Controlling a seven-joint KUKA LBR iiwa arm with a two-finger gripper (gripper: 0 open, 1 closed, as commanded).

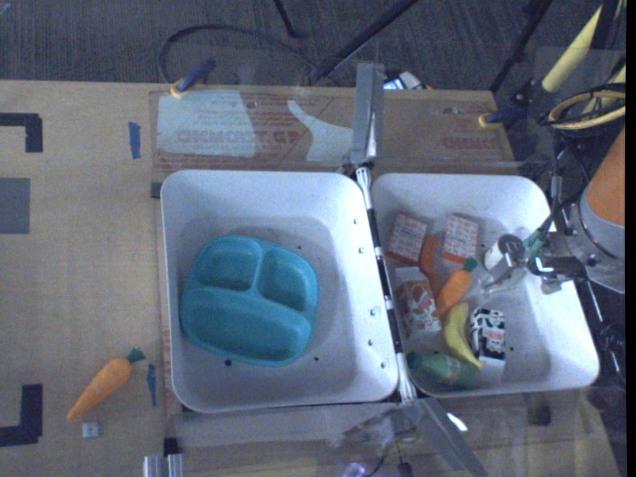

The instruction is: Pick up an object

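Inside the right bin (pixel 566 361), you see the gripper (pixel 505 266) beside an orange toy carrot (pixel 454 290), green-topped and tilted; its grip state cannot be told.

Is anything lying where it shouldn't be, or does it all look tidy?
One thing stands out: a toy carrot lies on the bare bench, outside both bins, left of the left bin that holds the teal divided plate. The other toy food, including a second carrot, is in the right bin.
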